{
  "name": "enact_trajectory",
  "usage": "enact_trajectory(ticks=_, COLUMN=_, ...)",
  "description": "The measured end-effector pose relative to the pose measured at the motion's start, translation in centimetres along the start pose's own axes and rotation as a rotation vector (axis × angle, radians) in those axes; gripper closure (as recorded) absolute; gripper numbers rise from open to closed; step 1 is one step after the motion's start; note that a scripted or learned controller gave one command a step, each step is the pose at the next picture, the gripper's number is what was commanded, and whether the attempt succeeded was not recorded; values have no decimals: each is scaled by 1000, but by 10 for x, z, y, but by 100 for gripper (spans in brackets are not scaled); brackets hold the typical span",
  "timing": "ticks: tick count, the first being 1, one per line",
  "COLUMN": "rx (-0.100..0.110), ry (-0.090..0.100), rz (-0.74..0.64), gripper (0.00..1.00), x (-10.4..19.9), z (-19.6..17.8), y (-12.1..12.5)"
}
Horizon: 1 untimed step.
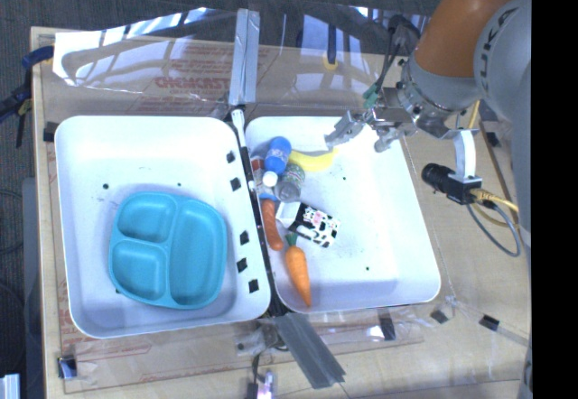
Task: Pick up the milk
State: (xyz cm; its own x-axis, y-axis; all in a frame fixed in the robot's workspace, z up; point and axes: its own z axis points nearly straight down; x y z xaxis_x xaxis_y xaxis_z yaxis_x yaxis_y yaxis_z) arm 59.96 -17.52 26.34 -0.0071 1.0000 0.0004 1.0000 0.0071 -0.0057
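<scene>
- Milk carton (pixel 317 226): cow-patterned, lying tilted at centre frame, in the right bin (pixel 397 235).
- Neighbours: carrot (pixel 299 273) just below the carton; orange sausage (pixel 272 222) to its left; bottles (pixel 282 168) and banana (pixel 314 158) above.
- Gripper (pixel 365 132): upper centre-right, above the bin's top edge; fingers spread apart, nothing between them, touching nothing.
- Handling advice: travel down-left, lower over the carton's open right side, straddle its narrow width, keep clear of the carrot.

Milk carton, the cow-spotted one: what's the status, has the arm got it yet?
Gripper open, over right bin's far edge, holding nothing. Milk carton lying in right bin, not grabbed. Carrot and bottles crowd its left side.
</scene>
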Motion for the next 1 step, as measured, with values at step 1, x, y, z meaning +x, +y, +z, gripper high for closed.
enact_trajectory(ticks=1, rx=-18, ry=-2, rz=87, gripper=0, x=-3, z=144, y=-45)
